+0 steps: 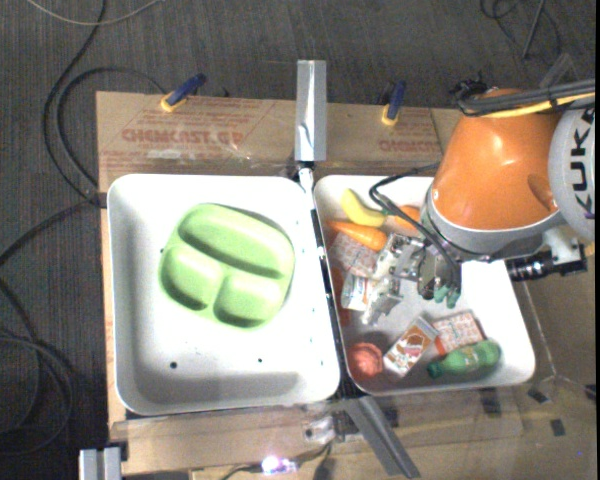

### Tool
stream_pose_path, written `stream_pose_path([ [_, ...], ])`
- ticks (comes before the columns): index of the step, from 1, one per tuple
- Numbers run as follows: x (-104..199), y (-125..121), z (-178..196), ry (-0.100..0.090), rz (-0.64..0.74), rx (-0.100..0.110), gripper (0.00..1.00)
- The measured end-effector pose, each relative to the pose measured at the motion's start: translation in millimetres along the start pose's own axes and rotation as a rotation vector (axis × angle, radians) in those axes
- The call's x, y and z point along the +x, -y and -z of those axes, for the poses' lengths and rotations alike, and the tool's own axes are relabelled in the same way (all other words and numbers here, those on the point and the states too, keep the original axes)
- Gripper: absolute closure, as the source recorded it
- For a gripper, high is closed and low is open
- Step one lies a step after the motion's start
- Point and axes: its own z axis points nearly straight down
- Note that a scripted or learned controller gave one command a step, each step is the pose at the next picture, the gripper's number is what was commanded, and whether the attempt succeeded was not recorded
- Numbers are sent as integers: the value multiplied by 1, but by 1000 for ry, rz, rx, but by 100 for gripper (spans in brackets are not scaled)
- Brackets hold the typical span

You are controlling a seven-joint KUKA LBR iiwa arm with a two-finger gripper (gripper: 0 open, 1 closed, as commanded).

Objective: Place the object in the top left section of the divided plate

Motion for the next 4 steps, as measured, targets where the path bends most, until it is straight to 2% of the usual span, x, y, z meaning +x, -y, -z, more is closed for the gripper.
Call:
stream_pose_path([
  [1, 19, -19, -28, -1, 147, 2, 100],
  [2, -3, 56, -57, -2, 232, 1, 100],
  [3, 18, -17, -8, 0, 6, -2, 100],
  [4, -7, 69, -80, -3, -83, 2, 100],
])
